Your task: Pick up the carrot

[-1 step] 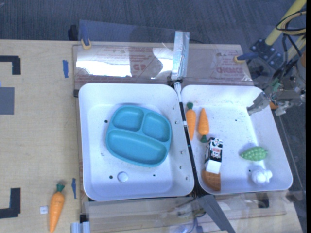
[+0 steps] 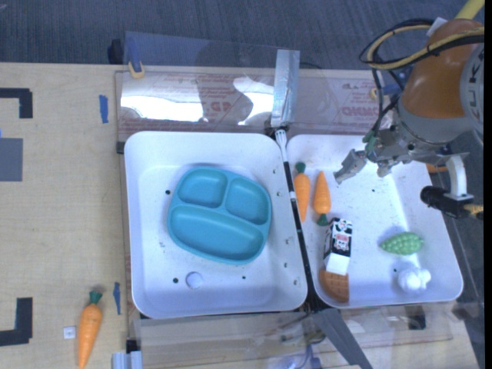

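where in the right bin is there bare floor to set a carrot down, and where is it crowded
The right bin has bare white floor in its middle, bordered by the two carrots and the black-and-white carton on the left and the green pod on the right. The left edge is crowded: carrots, carton and brown piece line it. The end effector hangs over the bin's top.

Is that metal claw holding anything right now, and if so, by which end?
Nothing is held. The two-finger gripper hangs above the right white bin, with nothing between its fingers; the two orange toy carrots lie on the bin floor to its left.
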